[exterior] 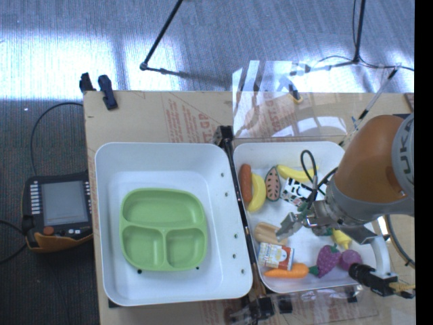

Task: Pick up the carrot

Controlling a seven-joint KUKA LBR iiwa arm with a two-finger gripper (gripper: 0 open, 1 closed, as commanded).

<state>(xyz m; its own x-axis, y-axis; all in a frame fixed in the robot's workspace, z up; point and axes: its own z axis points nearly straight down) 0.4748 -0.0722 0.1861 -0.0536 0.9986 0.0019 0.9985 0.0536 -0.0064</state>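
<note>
Left bin (108, 181): green divided plate (163, 229), nothing task-related. Right bin (325, 147): carrot (287, 272) lying flat at near edge, just right of small carton (275, 254), beside grapes (329, 258). Hand (289, 225) hovering above and apart from carrot, jaws spread, nothing gripped. Approach step, prob. Next: shift toward near edge, descend, clench on carrot.

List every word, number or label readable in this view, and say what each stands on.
"UK": on the grey arm, cut off at the frame edge.
Red printing on the cardboard bench top: too blurred to read.
Small carton in the right bin: label too small to read.
Handheld pendant screen: unreadable.
</note>
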